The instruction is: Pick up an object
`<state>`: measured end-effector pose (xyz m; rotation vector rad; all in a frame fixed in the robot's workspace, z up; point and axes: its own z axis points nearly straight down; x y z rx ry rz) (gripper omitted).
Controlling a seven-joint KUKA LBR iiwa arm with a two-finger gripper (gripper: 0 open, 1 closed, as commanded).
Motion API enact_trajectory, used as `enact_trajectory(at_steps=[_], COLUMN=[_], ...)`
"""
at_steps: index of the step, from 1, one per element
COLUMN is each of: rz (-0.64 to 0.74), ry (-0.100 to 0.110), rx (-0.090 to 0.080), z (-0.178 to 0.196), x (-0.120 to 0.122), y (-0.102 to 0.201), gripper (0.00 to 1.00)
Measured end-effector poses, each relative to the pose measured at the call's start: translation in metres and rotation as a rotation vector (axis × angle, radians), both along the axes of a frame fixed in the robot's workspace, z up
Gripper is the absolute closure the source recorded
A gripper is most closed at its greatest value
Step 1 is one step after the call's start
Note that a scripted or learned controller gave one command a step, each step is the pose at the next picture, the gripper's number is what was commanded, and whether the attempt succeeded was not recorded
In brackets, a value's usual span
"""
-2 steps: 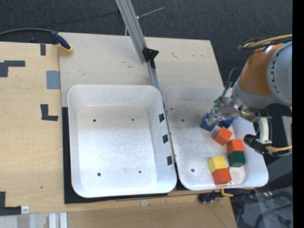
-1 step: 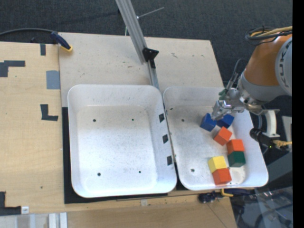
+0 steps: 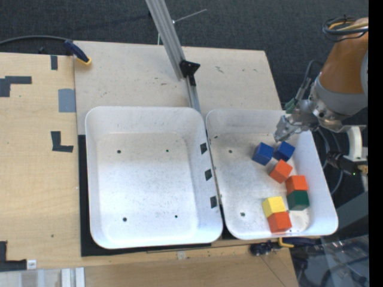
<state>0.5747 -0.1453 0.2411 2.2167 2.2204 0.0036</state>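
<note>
1. The pincer [image 3: 286,130] hangs low over the right bin [image 3: 239,130], near that bin's far right rim. Whether it is released or clenched I cannot tell, and nothing can be seen gripped in it.
2. Just below the pincer lies a small blue cube [image 3: 285,150], turned corner-on. Being the closest block, it is likely the one aimed at, though that is a judgement.
3. Left of the small blue cube, nearly touching it, sits a bigger blue cube [image 3: 262,153]; an orange cube [image 3: 280,170] lies just in front of the pair. They crowd together, so a descent on one may nudge its neighbours.
4. Further from the small blue cube, toward the near rim, are another orange cube [image 3: 297,183], a green cube [image 3: 297,200], a yellow cube [image 3: 274,205] and one more orange cube [image 3: 279,221], bunched in the bin's near right corner.
5. The cubes are plain, solid-coloured and flat-faced, which should suit a two-finger grip.
6. The left bin [image 3: 143,118] abuts the right one on the counter [image 3: 36,178].
</note>
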Motion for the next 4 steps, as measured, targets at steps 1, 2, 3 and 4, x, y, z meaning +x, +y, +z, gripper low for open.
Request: enact_trajectory(at_steps=[1, 2, 3, 4], rz=[0.004, 0.005, 0.005, 0.006], ry=[0.006, 0.005, 0.007, 0.005], rx=[0.002, 0.003, 0.002, 0.003], z=[-0.01, -0.006, -0.018, -0.004], x=[0.002, 0.017, 0.023, 0.023], y=[0.048, 0.097, 0.151, 0.206], gripper=[1.0, 1.0, 1.0, 1.0])
